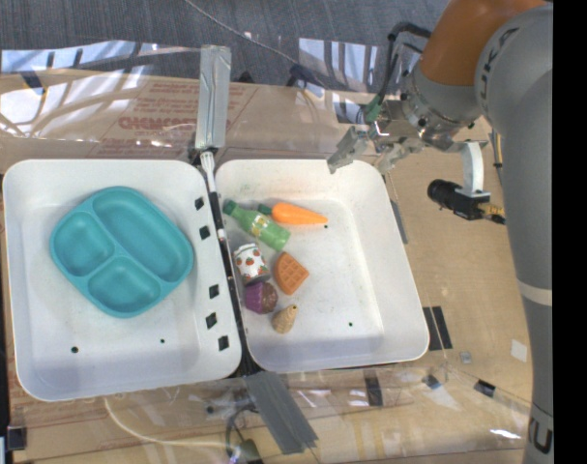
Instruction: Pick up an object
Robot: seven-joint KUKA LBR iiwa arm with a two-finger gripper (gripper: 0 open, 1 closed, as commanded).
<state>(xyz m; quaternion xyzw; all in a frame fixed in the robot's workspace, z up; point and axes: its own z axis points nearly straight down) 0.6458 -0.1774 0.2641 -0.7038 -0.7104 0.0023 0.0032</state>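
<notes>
My gripper (363, 156) hangs over the far right corner of the right bin (390, 288), its two fingers spread open with nothing between them. Down in that bin lie an orange carrot (300, 215), a green bottle (255, 222), a waffle-like orange piece (292, 273), a white and red egg-shaped toy (249, 260), a purple round piece (260, 297) and a small tan piece (284, 318). They cluster in the bin's left half, well left of and nearer the camera than the gripper.
The left bin (42, 356) holds a teal divided plate (122, 249). A taped ridge (212, 114) runs between the bins at the back. The arm's grey body (525, 114) fills the right side. Cardboard (100, 114) lies behind the bins.
</notes>
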